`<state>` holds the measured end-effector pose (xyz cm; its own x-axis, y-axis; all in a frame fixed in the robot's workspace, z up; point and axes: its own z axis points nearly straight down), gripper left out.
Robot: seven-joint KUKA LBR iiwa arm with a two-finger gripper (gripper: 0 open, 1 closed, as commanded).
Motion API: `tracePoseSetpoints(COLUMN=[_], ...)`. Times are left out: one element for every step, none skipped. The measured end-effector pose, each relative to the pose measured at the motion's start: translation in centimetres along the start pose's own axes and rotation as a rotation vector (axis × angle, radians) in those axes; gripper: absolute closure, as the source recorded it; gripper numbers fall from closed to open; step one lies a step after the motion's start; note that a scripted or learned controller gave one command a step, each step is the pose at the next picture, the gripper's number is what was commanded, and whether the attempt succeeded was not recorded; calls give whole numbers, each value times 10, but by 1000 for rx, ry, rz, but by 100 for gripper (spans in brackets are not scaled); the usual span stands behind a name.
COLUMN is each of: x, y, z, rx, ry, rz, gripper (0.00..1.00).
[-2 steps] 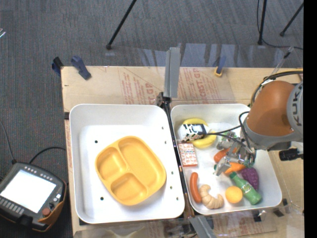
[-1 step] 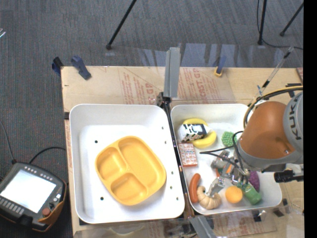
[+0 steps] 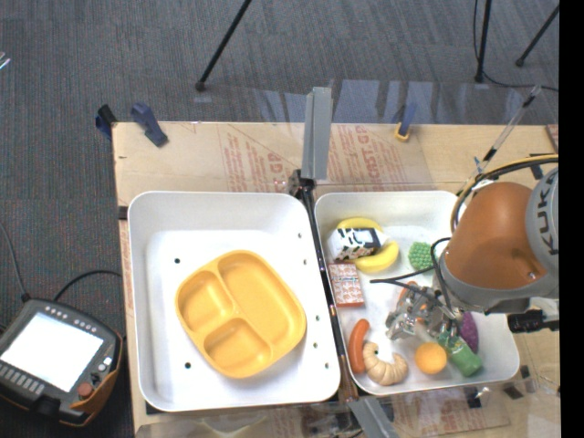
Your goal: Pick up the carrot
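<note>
Arm over right bin; carrot on the bin floor, not in the gripper.

The carrot (image 3: 357, 344), orange-red, lies roughly upright in the frame against the left wall of the right bin (image 3: 412, 201), near its front corner. Just right of the carrot: a croissant (image 3: 387, 364), touching or almost touching it. Above the carrot: a small pink packet (image 3: 346, 284), then a banana (image 3: 376, 249) with a black-and-white toy (image 3: 358, 239) on it. Further right of the carrot: an orange ball (image 3: 431, 359), a green block (image 3: 464, 359), a purple piece (image 3: 470, 330). The gripper (image 3: 417, 318) hangs right of and slightly above the carrot, apart from it; whether it is wide or narrow, cannot tell. Left of the carrot, in the left bin (image 3: 151, 245): a yellow divided plate (image 3: 239, 312).
</note>
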<state>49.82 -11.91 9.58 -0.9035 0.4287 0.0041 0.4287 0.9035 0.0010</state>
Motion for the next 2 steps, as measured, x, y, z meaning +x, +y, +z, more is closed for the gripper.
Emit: tracePoseSetpoints(x=[33,12], y=[18,9], z=[-22,-151], rx=[0,1], ry=[-2,-10], rz=[-284,-608], gripper=[100,100])
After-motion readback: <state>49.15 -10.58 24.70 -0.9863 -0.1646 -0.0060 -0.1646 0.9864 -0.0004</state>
